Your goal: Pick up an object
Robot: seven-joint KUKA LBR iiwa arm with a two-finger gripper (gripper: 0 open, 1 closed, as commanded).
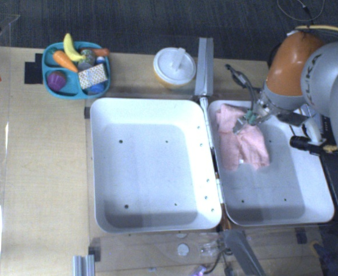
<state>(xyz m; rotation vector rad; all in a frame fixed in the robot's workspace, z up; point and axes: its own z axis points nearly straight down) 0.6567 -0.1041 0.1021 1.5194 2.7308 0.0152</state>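
Pink cloth [242, 140] lies crumpled in the right white bin [307, 209], in the bin's upper left part, close to the divider between the two bins. The claw [248, 118] sits on the cloth's top edge, at about 1 o'clock from the cloth's middle, and whether its fingers are open or closed I cannot tell. At 10 o'clock from the left bin [151, 165], a blue tray [49, 68] with toy food stands on the desk [36, 183].
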